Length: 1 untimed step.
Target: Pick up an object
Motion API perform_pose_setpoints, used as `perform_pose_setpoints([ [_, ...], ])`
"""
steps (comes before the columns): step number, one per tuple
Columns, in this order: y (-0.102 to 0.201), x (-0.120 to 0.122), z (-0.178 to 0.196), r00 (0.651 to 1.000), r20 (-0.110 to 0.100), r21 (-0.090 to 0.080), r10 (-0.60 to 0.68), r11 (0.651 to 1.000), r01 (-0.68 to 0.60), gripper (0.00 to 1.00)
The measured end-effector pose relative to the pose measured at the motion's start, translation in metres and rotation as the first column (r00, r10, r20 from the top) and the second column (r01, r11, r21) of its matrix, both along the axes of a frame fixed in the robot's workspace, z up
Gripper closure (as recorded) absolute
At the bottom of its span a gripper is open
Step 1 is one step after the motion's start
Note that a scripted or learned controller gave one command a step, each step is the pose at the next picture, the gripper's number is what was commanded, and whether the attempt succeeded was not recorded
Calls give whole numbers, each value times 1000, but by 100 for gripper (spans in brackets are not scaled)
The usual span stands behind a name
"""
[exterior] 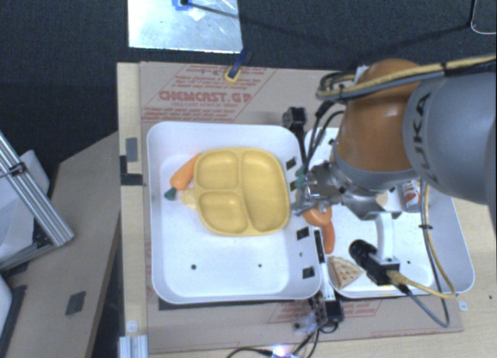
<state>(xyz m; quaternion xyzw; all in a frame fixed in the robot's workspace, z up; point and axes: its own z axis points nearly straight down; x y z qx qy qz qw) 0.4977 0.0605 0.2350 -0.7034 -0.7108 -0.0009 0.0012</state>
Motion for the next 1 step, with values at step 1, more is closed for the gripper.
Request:
perform_pose_setpoints([
  [1, 11, -1, -1, 1000, 1, -2, -4, 1000, 4, 100],
])
